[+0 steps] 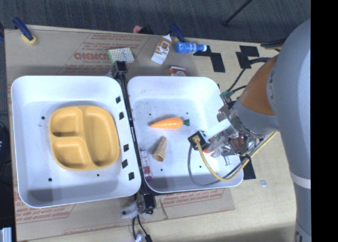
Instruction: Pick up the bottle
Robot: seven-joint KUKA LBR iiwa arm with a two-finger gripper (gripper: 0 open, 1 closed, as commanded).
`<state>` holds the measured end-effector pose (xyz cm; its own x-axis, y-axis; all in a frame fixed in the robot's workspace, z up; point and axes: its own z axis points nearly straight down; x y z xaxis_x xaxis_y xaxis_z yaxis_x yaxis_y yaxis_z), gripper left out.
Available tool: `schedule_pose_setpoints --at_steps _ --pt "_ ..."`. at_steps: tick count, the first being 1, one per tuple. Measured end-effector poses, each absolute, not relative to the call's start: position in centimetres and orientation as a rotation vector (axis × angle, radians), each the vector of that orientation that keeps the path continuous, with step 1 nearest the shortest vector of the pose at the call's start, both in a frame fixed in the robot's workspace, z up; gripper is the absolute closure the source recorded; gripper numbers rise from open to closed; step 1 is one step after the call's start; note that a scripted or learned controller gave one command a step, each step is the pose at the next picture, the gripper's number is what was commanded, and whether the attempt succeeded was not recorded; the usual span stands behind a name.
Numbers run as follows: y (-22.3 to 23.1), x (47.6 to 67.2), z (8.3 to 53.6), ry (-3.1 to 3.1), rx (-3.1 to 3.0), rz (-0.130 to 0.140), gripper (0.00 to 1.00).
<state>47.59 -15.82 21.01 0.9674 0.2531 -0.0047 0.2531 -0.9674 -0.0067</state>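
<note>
A blue bottle (186,48) lies on its side on the bench behind the right bin (174,85), outside it. A small slim reddish-and-white item (143,164), perhaps a little bottle, lies along that bin's left wall near the front. My gripper (208,146) hangs low over the right part of the right bin, with a yellow cable looped below it. It is well to the right of the slim item and far in front of the blue bottle. Nothing shows in its grasp.
An orange carrot (167,123) and a tan cone (160,148) lie mid-bin, left of the gripper. The left bin (21,130) holds a yellow divided plate (84,136). Small cartons (161,49) and a green packet (121,55) sit behind the bins.
</note>
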Motion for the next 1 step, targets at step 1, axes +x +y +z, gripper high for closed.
schedule_pose_setpoints --at_steps 1 --pt "-15.92 47.58 20.94 -0.327 -3.121 0.006 1.00"
